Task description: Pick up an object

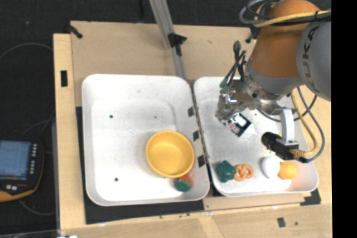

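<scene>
End effector (233, 114) low over right bin (209, 120), upper-middle; how wide it stands I cannot tell, nothing visibly in it. Step: approach, no pick yet. Candidates all toward the camera from it: green object (225, 171) nearest, pretzel-shaped piece (243, 172) beside that, white ball (270, 167) and orange ball (288, 170) further right. Yellow bowl (170, 153) in left bin (111, 97), left of it. Next: shift toward near edge, descend, close.

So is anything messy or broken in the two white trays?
Nothing looks broken or spilled. The yellow bowl sits upright in the left bin, with a small green and red toy tucked against its rim. The green toy, pretzel-shaped piece, white ball and orange ball line the right bin's near edge.
</scene>
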Robot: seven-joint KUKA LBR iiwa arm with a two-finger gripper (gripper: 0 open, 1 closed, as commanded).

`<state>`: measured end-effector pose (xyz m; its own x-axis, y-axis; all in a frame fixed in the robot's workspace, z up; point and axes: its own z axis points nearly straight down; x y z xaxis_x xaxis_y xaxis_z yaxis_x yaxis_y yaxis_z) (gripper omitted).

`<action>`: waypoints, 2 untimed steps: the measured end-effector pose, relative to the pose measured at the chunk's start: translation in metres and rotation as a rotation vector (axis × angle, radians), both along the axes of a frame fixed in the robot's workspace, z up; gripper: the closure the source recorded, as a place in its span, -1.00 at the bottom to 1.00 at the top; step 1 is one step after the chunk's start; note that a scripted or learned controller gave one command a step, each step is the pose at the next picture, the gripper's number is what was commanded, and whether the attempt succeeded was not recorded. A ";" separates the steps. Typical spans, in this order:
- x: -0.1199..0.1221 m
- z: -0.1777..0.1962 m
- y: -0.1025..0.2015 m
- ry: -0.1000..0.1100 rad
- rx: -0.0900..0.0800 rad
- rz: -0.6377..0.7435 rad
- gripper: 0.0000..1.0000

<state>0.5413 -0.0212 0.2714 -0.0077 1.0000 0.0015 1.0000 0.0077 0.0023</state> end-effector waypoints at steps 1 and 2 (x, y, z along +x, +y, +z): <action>0.003 -0.018 0.049 0.004 -0.001 -0.002 1.00; 0.011 -0.015 0.096 0.001 0.000 0.000 1.00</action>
